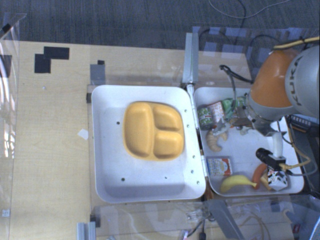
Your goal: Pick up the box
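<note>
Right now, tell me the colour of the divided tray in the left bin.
Yellow; the tray shows best in the camera view.

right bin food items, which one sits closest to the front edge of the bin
The banana. It lies along the front wall of the right bin, lower in the camera view than the croissant and the small box just behind it.

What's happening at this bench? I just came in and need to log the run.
A grey KUKA arm reaches from the right over the right bin, apparently after a box. A small box lies flat near the bin's front, beside a banana, and nothing looks lifted yet. A green packet sits near the back. The left bin holds a yellow divided tray.
</note>
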You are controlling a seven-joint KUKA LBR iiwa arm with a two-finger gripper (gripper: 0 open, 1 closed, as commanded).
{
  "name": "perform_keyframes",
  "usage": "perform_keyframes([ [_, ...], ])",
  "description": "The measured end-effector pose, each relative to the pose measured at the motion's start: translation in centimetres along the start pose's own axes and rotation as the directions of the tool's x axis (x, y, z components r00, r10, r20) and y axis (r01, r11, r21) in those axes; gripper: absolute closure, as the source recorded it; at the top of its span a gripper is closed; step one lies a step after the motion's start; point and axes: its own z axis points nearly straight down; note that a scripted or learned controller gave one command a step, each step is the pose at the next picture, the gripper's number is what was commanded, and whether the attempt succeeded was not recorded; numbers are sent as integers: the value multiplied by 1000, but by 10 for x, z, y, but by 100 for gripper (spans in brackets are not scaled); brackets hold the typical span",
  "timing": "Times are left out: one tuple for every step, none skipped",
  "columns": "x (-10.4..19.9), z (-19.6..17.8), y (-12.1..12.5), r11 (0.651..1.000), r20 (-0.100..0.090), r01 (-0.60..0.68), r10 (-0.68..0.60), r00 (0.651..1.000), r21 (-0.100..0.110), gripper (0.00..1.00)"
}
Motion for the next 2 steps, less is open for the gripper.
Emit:
perform_keyframes([
  [-55, 48, 50, 1000, -12, -19, 19, 1000, 19, 0],
  [-23, 46, 40, 939, -2, -343, 343, 939, -6, 0],
])
